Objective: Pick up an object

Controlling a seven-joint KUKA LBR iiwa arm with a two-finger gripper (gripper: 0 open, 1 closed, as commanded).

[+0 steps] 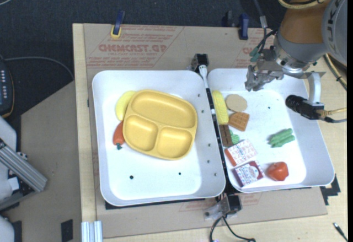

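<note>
- Grey two-finger gripper (pixel 255 84) is seen in the upper right of the frame, hanging over the upper left part of the right shallow white bin (pixel 309 128); whether it is spread or pressed together cannot be told, and nothing is seen pinched in it.
- Just below the gripper, a round tan cookie-like disc (pixel 236 103) is found, with a yellow corn cob (pixel 220 107) lying along the bin's left wall beside it.
- A brown waffle square (pixel 239 121) is placed directly under the disc, touching it.
- Lower in the same bin, two red-and-white printed packets (pixel 243 161) are laid side by side, with a red tomato-like piece (pixel 277 171) to their right.
- A green bean-pod toy (pixel 281 138) is set apart, toward the bin's right side.
- In the left shallow white bin (pixel 110 166), a yellow three-compartment plastic tray (pixel 160 123) is lying at a tilt across the middle.
- At the tray's left edge, a yellow banana-like piece (pixel 123 104) and a red-orange pepper-like piece (pixel 118 135) are partly covered by it.
</note>
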